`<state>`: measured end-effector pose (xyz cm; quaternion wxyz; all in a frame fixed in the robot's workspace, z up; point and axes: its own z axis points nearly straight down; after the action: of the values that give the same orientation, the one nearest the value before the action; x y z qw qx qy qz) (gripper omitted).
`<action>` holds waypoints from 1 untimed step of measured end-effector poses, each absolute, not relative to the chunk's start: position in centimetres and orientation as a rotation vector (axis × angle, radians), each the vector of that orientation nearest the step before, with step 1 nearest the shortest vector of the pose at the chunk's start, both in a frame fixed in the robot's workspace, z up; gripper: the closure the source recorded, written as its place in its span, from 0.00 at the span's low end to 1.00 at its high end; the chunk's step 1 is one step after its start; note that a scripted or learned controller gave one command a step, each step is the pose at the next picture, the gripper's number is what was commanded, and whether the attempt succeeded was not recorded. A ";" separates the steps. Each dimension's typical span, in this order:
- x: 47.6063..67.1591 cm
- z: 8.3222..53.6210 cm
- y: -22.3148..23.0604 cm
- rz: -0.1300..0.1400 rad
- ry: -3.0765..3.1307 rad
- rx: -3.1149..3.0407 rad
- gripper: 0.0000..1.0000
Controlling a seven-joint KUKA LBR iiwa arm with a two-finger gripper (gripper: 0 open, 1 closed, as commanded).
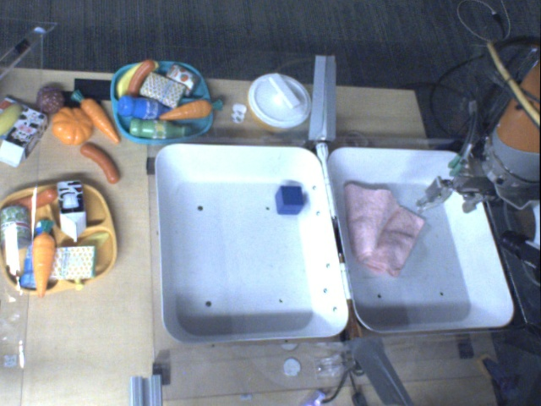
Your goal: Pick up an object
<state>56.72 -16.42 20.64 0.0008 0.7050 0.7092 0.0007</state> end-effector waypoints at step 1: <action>59.1 9.7 -12.1 0.009 2.228 2.204 0.00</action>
<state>59.15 -12.13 9.68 0.0037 0.7033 0.7109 0.0030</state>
